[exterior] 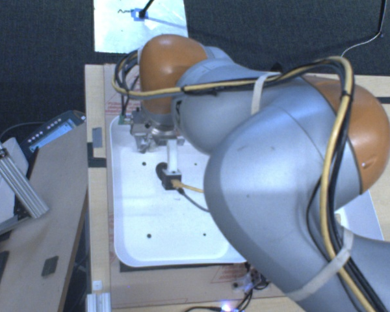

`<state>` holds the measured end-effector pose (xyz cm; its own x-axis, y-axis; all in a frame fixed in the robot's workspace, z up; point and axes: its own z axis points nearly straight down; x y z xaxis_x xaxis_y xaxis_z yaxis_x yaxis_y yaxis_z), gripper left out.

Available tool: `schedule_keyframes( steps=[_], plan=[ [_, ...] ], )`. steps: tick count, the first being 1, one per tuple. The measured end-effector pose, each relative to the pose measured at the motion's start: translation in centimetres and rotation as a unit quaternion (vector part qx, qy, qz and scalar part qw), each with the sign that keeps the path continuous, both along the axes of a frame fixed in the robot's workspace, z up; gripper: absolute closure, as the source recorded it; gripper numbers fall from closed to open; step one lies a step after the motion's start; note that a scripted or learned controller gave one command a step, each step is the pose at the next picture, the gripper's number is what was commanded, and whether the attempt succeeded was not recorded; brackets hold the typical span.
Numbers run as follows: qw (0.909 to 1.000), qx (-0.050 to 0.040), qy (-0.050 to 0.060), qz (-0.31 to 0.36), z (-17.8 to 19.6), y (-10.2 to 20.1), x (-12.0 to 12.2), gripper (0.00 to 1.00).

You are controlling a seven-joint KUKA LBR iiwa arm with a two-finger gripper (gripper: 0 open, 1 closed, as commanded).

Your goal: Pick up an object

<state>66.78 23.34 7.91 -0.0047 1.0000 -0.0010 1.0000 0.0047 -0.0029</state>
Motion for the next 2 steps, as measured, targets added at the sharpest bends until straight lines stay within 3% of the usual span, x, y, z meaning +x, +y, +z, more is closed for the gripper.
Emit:
schedule_keyframes(
  steps=[1, 2],
  plan=[
    [1.0, 0.0005, -0.001, -0.002, 0.5, 0.1, -2.3, 1.0],
    [1.0, 0.0026, -0.008, 0.0, 12.7, 0.2, 0.4, 1.0]
  ],
)
